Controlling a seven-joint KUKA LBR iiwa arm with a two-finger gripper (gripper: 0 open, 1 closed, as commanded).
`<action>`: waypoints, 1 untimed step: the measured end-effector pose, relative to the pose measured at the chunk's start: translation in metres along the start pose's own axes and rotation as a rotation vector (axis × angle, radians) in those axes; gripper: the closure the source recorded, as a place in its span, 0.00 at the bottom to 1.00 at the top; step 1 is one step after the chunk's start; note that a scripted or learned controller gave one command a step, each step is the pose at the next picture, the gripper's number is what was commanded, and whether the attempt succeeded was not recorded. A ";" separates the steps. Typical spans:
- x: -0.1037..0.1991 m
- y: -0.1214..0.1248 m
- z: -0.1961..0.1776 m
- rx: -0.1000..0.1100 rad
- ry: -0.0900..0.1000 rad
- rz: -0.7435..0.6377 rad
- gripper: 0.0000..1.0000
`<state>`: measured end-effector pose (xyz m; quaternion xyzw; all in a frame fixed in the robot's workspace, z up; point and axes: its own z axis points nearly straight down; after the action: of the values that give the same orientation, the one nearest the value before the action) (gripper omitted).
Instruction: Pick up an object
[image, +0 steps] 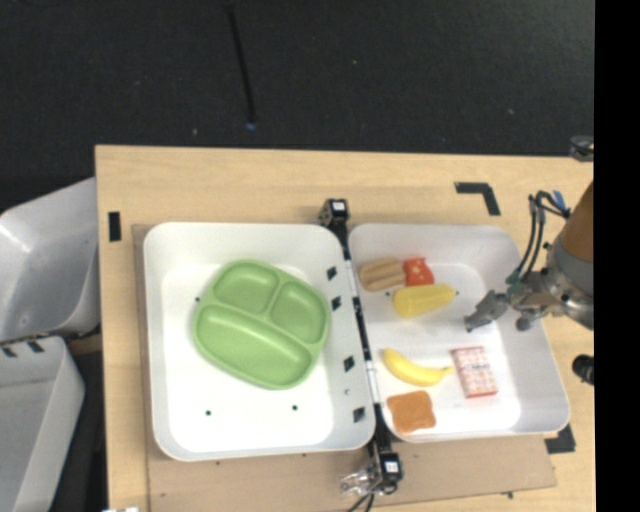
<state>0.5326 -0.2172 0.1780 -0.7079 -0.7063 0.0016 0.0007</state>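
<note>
From the overhead camera view I have two white bins side by side on the bench. The left bin (170, 420) holds a green divided plate (262, 322) at its centre. The right bin (535, 405) holds the candidates: a brown bread roll (380, 274) at about eleven o'clock, a small red block (416, 270) touching its right end, a yellow corn-like piece (424, 299) just below those two, a banana (413, 369) toward seven o'clock, a pink patterned box (474, 372) at about five o'clock, and an orange-brown toast-like square (411, 411) near the bottom edge.

The gripper (497, 312) hangs at the right bin's three o'clock side, just right of the corn piece and above the pink box, with nothing between its fingers. I cannot tell how far the jaws stand apart; the grey fingers blur together.

To do this well, I would choose the corn piece or the box, both near, and centre over it before descending, with the fingers across the narrow side.

The arm enters from three o'clock, wrist tilted so the fingers point toward nine o'clock and slightly downward.
</note>
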 end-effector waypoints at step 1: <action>-0.005 -0.010 0.050 0.000 0.000 -0.001 0.00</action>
<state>0.5228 -0.2225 0.1281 -0.7075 -0.7067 0.0014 0.0006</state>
